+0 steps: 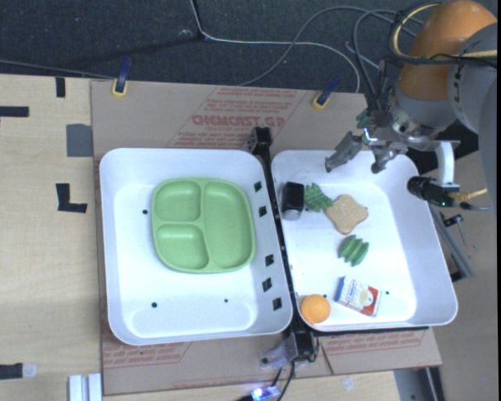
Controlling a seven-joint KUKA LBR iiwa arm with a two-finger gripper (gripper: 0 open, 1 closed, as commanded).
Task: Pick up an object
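My gripper [361, 159] hangs over the back edge of the right bin [401, 249], its two fingers spread open with nothing between them. Below it in that bin lie a slice of toast [346, 214], a green leafy piece [317, 197] and a small black block [293, 197]. Toward the front sit a green pod-like vegetable [353, 249], a small white and red carton [356, 296] and an orange [316, 309] in the front left corner.
The left bin [134, 307] holds a green divided plate [204, 225]. A black divider with clips [271, 224] runs between the bins. Cables trail across the dark backdrop behind the bench. The arm's grey body and orange band [442, 40] fill the upper right.
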